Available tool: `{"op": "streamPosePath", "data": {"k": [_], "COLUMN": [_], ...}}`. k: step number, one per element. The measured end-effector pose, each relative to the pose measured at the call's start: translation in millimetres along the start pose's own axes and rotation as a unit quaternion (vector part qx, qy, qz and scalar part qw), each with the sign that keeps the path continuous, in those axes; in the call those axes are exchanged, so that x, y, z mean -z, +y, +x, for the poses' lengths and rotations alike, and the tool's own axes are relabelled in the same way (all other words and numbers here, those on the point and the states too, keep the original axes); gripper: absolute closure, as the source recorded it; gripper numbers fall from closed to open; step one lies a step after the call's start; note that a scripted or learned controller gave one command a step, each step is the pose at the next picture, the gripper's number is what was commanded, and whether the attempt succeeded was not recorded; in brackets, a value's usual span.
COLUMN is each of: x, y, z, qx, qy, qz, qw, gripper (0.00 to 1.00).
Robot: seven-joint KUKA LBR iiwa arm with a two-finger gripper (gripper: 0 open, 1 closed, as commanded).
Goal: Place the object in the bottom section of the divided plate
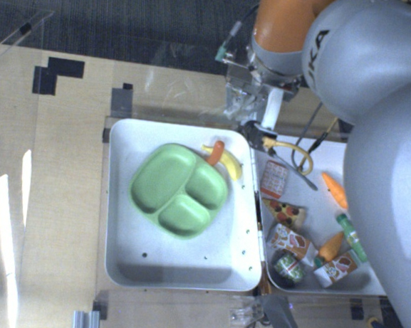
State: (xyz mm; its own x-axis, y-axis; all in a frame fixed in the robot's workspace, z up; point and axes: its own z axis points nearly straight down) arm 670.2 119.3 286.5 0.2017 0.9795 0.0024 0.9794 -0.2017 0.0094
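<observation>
Camera view, arm (364, 66) lettered KA, green divided plate (180, 190)

My arm (379, 139) cut off by top and right edges; covers right bin's (327, 163) whole right side. My gripper (248, 103) blurred against bench, outline unclear. Small orange thing (216, 151) across banana (230, 167): too small to name. Print on packets (274, 178) unreadable. Dark round thing (287, 268) at right bin's near corner: cannot tell what.

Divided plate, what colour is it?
The divided plate is light green, seen best in the camera view.
</observation>
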Motion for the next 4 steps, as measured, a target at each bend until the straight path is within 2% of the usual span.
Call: {"op": "streamPosePath", "data": {"k": [1, 2, 3, 4], "x": [-190, -189, -177, -193], "y": [-41, -41, -39, -14], "z": [70, 71, 71, 55], "qx": [0.03, 0.031, 0.031, 0.04], "qy": [0.001, 0.002, 0.004, 0.005], "qz": [0.002, 0.002, 0.0, 0.005], "qw": [0.9995, 0.9995, 0.9995, 0.9992], "gripper": [1.0, 0.0, 1.0, 1.0]}}
